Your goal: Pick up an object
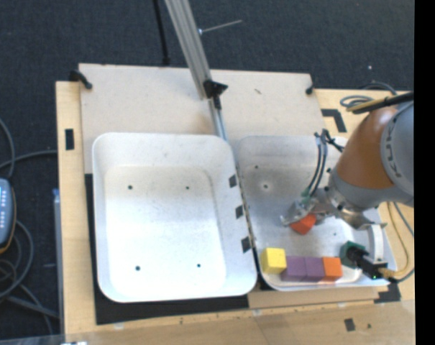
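My gripper (300, 217) hangs low over the middle of the right bin (275, 164), reached in from the right under the orange wrist band. An orange-red block (303, 226) sits right at its fingertips, partly covered by them. Along the bin's front wall lie a yellow block (275, 259), a purple block (305, 267) and an orange block (332, 267) in a row. A small green object (349, 250) rests near the front right corner.
The left bin (109, 192) stands beside the right one, their walls touching along the middle. A slanted metal pole (192, 45) rises from the back of the bench. Cables run along the arm's right side.
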